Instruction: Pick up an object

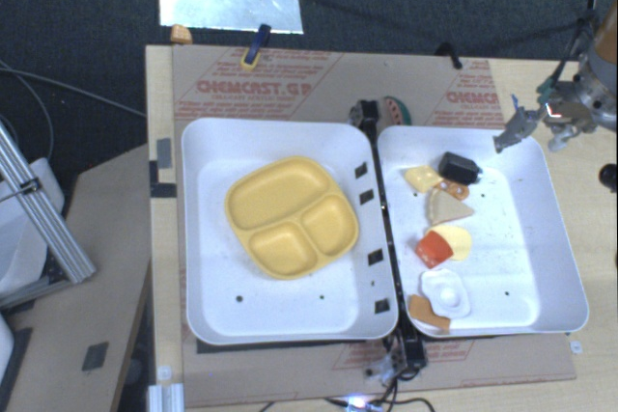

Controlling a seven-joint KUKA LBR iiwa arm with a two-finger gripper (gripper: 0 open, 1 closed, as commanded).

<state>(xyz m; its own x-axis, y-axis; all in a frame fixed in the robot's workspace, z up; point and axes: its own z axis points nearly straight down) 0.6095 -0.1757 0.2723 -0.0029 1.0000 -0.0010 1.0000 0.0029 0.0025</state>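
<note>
**Pincer parked at the bin's far corner, nothing in its grasp**

The pincer (534, 132) hangs over the upper right corner of the right bin (555, 236), its two fingers spread apart with nothing between them. It is well apart from the objects, which sit in a loose column down the left half of that bin: a black block (460, 169) at the top, a pale yellow piece (421, 178) just beside it, a tan wedge (448, 205) below, then a red and yellow piece (442, 246), a white piece (446, 291) and a brown piece (427, 311) near the front wall.

The risk, as I judge it, lies in that crowding. The pieces lie touching or nearly so, and a descent aimed between two of them could push both aside and close on air. Most look flat and low, so the fingers may skate over them or strike the bin floor. The black block stands tallest and nearest, and seems the safest choice.

The central wall between bins, with its black clips (367, 198), runs close to the column and could foul a finger. The left bin (203, 256) holds a yellow tray (292, 217), out of the way. Cardboard (290, 82) covers the surface behind.
</note>
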